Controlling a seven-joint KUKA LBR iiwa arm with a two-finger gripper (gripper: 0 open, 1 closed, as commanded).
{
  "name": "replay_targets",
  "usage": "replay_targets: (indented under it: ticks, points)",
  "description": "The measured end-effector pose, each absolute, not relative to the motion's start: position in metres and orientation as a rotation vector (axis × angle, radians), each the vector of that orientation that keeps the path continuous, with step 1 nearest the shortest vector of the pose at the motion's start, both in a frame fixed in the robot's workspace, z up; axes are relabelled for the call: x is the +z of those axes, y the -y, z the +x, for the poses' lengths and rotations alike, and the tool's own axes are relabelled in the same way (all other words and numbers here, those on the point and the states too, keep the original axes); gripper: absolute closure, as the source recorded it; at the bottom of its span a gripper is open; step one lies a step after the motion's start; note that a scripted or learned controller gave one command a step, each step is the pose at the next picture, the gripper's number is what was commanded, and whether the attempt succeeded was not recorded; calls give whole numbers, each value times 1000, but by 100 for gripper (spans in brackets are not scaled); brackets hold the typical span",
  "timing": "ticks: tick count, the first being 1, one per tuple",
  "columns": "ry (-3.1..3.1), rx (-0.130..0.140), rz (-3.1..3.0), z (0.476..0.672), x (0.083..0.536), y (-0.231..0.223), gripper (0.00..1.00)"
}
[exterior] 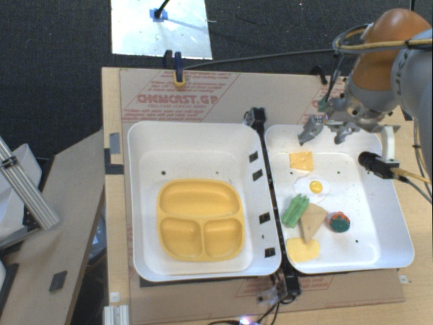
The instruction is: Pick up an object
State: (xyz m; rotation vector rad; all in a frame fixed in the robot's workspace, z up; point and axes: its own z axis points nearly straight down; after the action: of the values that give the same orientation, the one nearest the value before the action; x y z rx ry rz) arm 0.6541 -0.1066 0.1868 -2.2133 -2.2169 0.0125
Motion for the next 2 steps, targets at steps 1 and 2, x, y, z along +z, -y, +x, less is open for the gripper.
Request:
replay_targets:
  ticks: [1,2]
  points:
    - [2226,-1,-2219,657,196,106,0]
    - [2224,2,-2219,662,152,112,0]
